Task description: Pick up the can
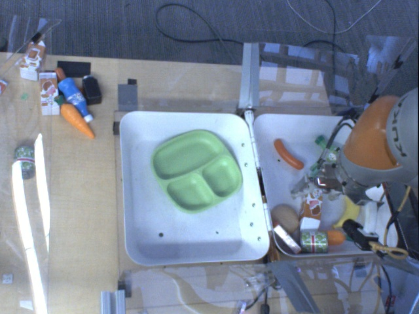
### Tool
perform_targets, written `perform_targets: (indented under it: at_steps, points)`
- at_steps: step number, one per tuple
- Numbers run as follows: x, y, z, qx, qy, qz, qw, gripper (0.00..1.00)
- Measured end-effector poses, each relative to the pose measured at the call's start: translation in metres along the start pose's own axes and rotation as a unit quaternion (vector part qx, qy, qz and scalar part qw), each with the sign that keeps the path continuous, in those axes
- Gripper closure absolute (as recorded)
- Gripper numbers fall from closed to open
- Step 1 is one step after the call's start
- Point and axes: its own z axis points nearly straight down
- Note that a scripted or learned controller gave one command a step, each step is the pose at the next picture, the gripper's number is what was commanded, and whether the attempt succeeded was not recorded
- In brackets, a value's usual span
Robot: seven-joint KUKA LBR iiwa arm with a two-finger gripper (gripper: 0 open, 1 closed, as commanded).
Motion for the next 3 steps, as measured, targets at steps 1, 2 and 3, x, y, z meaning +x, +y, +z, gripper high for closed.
perform_targets:
  at_steps: [1,2,3]
  points:
    - [0.001,0.003,-0.012,-0.005,-0.001,-0.001,1.0000,1.00]
    - [0.052,-0.014,-0.132,0.001,-0.002,0.119,0.9929,1.00]
    - [0.057,0.097,-0.163,0.002,-0.002,0.170,0.9855,1.00]
